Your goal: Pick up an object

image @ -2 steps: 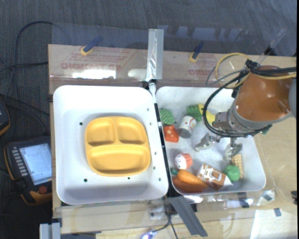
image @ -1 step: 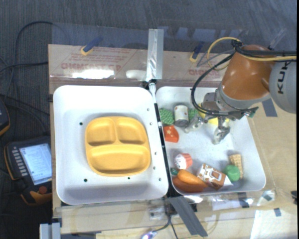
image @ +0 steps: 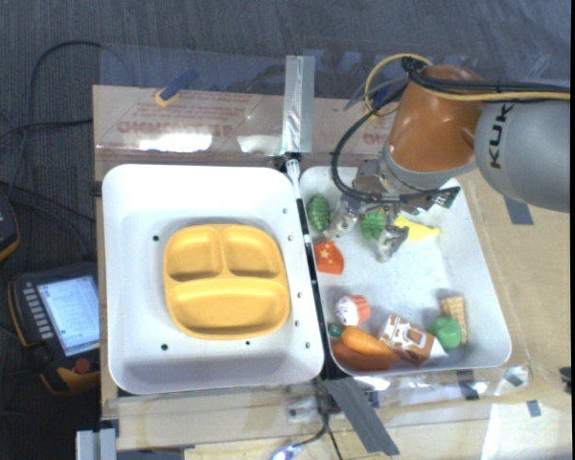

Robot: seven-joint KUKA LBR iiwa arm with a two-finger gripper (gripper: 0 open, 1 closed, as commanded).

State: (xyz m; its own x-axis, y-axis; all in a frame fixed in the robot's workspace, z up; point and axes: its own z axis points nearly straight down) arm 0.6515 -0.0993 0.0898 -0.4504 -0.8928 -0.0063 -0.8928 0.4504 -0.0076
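My gripper point(image: 368, 230) hangs low over the back of the right bin point(image: 489, 295), under the orange wrist band. Its two fingers point(image: 342, 221) stand apart, so it reads as open. A small green toy point(image: 373, 222) sits between them, with a visible gap to each finger. A green ridged vegetable point(image: 318, 211) lies just left of the gripper by the bin wall. A yellow banana-like piece point(image: 421, 230) lies to its right. A red toy point(image: 328, 257) rests a little nearer, in front of the left finger.
At the right bin's front lie a red-and-white piece point(image: 351, 310), an orange carrot point(image: 364, 350), a brown carton point(image: 407, 338), a green ball point(image: 448, 333) and a tan cone point(image: 453, 309). The left bin point(image: 134, 209) holds a yellow divided plate point(image: 227, 278). Cables loop above the wrist.
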